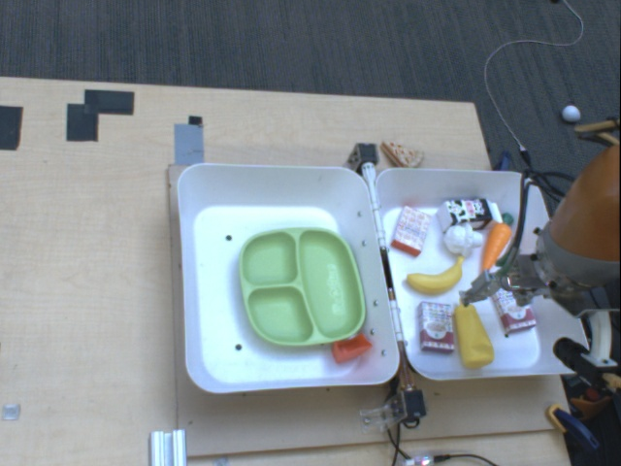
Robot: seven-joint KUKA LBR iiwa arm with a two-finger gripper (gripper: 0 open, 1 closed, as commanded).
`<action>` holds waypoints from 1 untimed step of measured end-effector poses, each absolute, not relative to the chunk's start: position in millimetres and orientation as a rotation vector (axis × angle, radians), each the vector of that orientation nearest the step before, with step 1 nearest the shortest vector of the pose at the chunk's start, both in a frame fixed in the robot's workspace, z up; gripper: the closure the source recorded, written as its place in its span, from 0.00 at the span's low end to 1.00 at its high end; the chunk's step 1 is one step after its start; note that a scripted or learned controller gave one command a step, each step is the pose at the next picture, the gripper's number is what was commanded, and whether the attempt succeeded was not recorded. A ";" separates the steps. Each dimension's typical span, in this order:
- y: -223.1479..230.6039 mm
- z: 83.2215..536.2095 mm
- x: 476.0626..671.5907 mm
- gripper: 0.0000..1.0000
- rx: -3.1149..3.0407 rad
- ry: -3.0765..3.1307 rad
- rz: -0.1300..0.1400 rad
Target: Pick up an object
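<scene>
Arm: the grey arm [582, 260] enters from the right edge of the bench, its orange band [592, 207] above the wrist, and leans over the right edge of the right bin [427, 367].
Gripper: the gripper [482, 289] sits low over the middle of the right bin, its dark fingers pointing toward the bin's left wall.
Gripper state: the fingers look slightly parted, with nothing visible between them.
Nearest objects: the yellow bottle-shaped toy [473, 336] lies just below the fingertips, toward the bin's front edge; the banana [436, 279] lies just beside them on the left; whether either is touched cannot be told.
Under the wrist: a small red-and-white packet [512, 314] lies partly beneath the gripper body, near the bin's right edge.
Other right-bin contents: a red-and-white carton [438, 327] beside the yellow toy near the front edge; a second carton [411, 230] near the left wall; a carrot [495, 245], a white object [463, 240] and a dark carton [469, 209] toward the back edge.
Left bin: the left bin [209, 357] carries a green divided plate [301, 286] at its centre and a red object [351, 349] touching the plate's front right corner.
Bench: a pizza-slice toy [401, 154] lies on the bench [87, 289] just behind the right bin's back left corner.
</scene>
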State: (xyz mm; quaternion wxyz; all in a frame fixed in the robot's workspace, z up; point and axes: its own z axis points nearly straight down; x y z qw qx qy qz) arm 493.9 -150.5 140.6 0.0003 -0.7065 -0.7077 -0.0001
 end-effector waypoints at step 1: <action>-112.6 90.2 491.3 0.00 -2.231 -2.232 -0.012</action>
